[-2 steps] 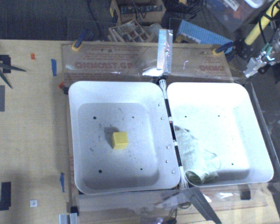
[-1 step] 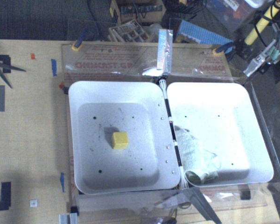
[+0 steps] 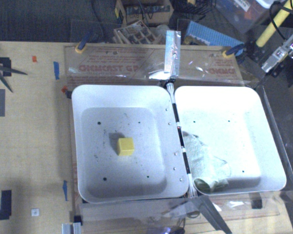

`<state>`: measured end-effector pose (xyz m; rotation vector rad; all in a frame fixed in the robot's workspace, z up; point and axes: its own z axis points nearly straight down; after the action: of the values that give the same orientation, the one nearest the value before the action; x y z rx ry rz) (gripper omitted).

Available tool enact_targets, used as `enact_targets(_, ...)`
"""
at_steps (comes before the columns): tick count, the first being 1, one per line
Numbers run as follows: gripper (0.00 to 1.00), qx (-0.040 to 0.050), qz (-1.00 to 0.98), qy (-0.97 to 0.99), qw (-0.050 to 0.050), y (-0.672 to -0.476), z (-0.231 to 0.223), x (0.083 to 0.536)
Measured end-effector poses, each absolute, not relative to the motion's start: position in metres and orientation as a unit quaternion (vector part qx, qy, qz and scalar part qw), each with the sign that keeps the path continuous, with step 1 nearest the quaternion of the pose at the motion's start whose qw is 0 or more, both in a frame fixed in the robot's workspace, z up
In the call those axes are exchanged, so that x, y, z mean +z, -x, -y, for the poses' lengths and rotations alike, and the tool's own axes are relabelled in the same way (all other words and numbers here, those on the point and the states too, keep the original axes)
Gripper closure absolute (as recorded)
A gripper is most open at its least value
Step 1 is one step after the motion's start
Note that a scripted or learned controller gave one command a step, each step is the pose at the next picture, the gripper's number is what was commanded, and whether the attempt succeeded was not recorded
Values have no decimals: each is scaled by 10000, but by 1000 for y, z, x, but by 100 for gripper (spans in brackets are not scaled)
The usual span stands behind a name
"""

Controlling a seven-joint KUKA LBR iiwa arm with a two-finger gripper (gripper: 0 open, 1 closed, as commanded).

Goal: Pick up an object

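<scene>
Well away from the tool, in the farther bin, a small yellow cube is lying alone on the bin floor, clear of every wall. A rolled pale cloth is slumping in the nearer bin, in the corner farthest from the tool. The tool is hanging beyond that bin's outer corner, and I cannot tell whether it is open or closed. By my judgement the approach is only beginning. The cube is looking like the easier target (rigid, flat-sided), so the tool should be crossing both bins, opening wide before descending, squaring itself to two opposite faces, and closing only once it is straddling them.
</scene>
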<state>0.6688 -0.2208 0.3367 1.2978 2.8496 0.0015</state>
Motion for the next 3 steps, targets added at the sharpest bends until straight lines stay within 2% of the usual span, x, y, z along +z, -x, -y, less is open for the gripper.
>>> enact_targets(1,100,5,-8754,-4834,17,-637,213,329)
enact_targets(2,100,4,-9106,-4133,51,-669,221,325)
enact_targets(3,100,3,-9303,-3669,30,-663,221,255)
